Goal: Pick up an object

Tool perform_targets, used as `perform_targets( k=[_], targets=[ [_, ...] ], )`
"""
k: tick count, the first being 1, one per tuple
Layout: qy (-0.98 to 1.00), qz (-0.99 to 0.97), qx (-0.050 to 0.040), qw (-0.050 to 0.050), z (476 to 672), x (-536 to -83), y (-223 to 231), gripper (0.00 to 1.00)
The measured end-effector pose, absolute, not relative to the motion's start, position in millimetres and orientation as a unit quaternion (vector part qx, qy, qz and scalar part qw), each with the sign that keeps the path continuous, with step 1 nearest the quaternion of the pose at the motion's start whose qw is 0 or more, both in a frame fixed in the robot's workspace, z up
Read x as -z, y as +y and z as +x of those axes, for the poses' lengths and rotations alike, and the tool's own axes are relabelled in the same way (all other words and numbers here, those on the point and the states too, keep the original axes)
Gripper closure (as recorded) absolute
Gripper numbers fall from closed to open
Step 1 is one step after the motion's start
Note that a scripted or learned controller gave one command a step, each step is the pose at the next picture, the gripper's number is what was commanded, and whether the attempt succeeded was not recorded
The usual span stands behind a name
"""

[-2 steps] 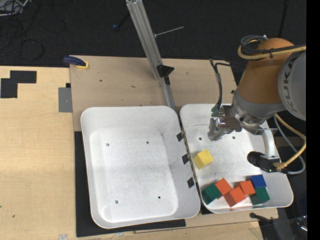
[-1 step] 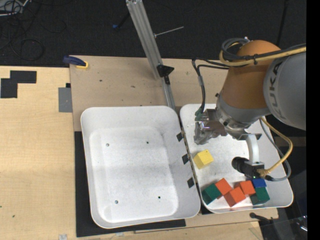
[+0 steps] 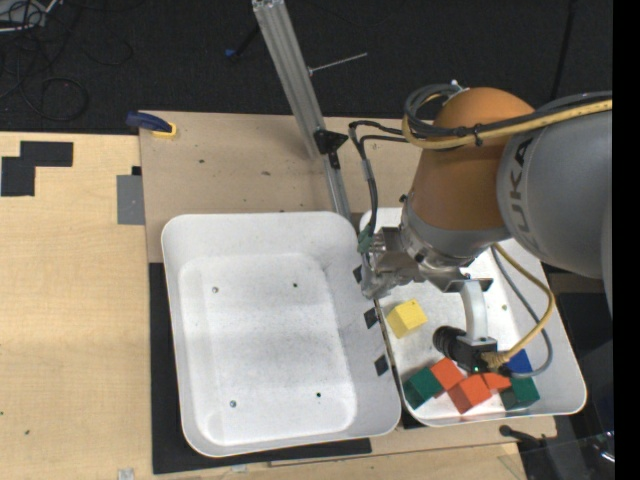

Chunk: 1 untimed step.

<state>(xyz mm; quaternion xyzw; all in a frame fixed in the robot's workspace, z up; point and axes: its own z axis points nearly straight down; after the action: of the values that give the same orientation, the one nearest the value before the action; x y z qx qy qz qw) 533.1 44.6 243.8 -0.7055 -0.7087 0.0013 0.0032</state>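
Note:
My gripper hangs low over the left wall of the right bin, under the big grey and orange wrist. A yellow block lies in that bin just below and to the right of the gripper, apart from it. At the bin's near end sits a cluster of blocks: a green one, two orange ones, a blue one and a dark green one. The arm hides the far part of this bin.
The left bin lies beside the right one, their walls meeting near the gripper. A slanted aluminium rail rises behind the bins. Bare wooden bench stretches to the left and back.

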Motion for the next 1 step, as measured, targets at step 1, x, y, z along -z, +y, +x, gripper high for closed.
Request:
perform_targets(
  k=[1],
  targets=[
    [-0.709,-0.705,-0.0022,0.004,517.6,-245.5,93.0,1.0]
  ],
)
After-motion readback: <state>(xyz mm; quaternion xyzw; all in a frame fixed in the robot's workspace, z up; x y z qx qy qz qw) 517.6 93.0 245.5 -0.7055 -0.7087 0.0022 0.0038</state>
